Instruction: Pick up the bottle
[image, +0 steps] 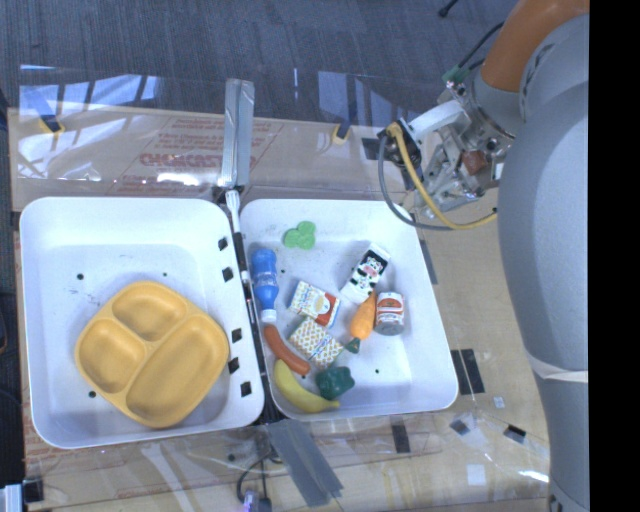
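Camera view, hand (455, 165) (fingers unclear), bottle (264, 279) unobstructed

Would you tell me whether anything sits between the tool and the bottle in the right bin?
Nothing visible does. The tool is above the bin's far right corner; the bottle lies uncovered along the left wall, with a sausage at its near end.

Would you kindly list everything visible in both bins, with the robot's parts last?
White plastic bins: 2, side by side.
Yellow sectioned plate: 1, left bin.
Blue plastic bottle: 1, right bin, left wall.
Green flat toy: 1, top.
Black-and-white carton: 1, centre-right.
Small printed boxes: 2, centre.
Orange carrot: 1.
Red-labelled can: 1, right.
Sausage: 1.
Yellow banana: 1, bottom.
Green broccoli: 1.
Grey arm: right.
Gripper: above the right bin's top corner.
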